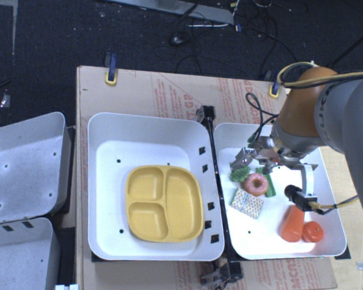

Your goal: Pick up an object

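Glossy pink ring-shaped donut lies beneath the metal end effector, whose grip state I cannot tell.

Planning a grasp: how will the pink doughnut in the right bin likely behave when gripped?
The pink doughnut looks like a small toy, so probably light. Its rounded ring may slip sideways between fingers. It touches green pieces, which may shift too.

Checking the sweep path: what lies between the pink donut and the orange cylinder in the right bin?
In the camera view, bare white bin floor lies between the pink donut and the orange cylinder; the patterned square packet sits off to the side.
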You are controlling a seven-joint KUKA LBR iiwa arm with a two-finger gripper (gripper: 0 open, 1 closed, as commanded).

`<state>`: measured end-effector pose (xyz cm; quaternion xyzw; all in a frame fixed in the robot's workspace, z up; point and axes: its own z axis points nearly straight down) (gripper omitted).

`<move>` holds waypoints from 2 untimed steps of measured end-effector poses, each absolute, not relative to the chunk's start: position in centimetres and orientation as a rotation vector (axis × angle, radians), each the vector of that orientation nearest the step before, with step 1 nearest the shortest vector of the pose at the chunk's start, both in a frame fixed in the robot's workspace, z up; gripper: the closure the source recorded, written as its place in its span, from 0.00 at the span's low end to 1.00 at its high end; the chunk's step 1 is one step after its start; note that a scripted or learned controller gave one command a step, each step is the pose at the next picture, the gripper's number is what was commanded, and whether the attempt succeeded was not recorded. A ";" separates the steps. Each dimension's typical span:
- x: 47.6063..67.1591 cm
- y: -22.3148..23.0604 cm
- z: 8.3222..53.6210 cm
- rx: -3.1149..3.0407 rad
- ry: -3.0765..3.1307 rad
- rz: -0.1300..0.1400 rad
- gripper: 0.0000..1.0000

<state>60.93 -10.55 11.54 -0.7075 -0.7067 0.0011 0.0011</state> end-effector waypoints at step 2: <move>61.2 -10.6 10.6 -2.229 -2.226 -0.004 1.00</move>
